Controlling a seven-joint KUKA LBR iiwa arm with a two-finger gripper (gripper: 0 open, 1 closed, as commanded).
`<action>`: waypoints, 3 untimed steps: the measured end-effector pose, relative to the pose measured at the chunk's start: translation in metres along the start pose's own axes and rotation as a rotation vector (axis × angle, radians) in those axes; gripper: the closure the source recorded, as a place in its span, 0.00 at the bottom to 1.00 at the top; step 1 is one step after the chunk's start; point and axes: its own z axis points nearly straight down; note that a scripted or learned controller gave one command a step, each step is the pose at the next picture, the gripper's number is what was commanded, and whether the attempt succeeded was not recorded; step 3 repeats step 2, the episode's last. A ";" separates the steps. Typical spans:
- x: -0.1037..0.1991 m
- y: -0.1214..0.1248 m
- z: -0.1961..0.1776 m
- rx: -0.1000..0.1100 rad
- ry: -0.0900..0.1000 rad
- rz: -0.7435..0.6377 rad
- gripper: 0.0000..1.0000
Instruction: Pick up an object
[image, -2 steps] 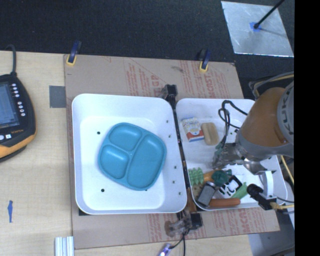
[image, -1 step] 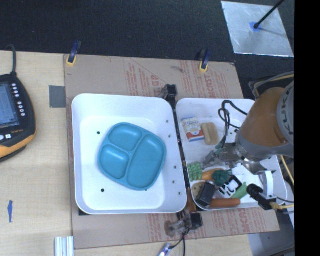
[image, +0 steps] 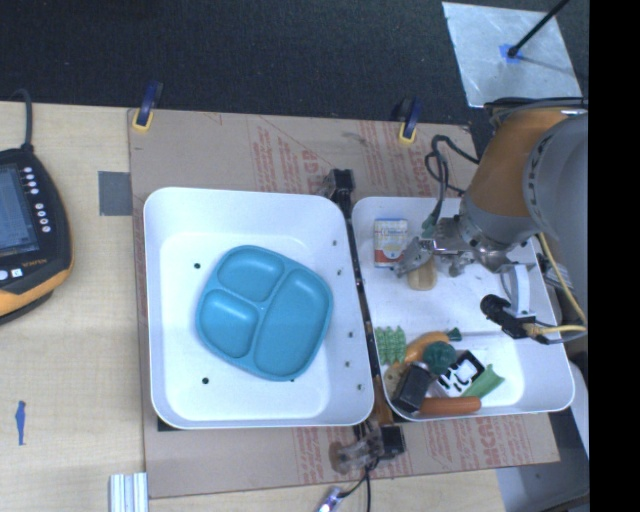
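Grey two-finger gripper (image: 420, 262) is hovering low over small tan object (image: 422, 277) in right white bin (image: 540, 385); finger state unclear, nothing lifted yet.

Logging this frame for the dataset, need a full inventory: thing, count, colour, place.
bins: 2, white, side by side on the bench
divided plate: 1, blue, middle of left bin
small box: 1, white and red, far left corner of right bin
toy pile: several, green, orange, black, near end of right bin
clamps: 2, blue and yellow, far cardboard edge
handheld controller: 1, black and orange, bench left
arm: 1, grey and orange, above right bin
claw: 1, over right bin's far end
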 end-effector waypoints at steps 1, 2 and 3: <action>-0.001 0.000 -0.010 0.002 0.000 -0.002 1.00; 0.079 -0.012 -0.100 0.000 0.001 -0.002 1.00; 0.079 -0.012 -0.100 0.000 0.001 -0.002 1.00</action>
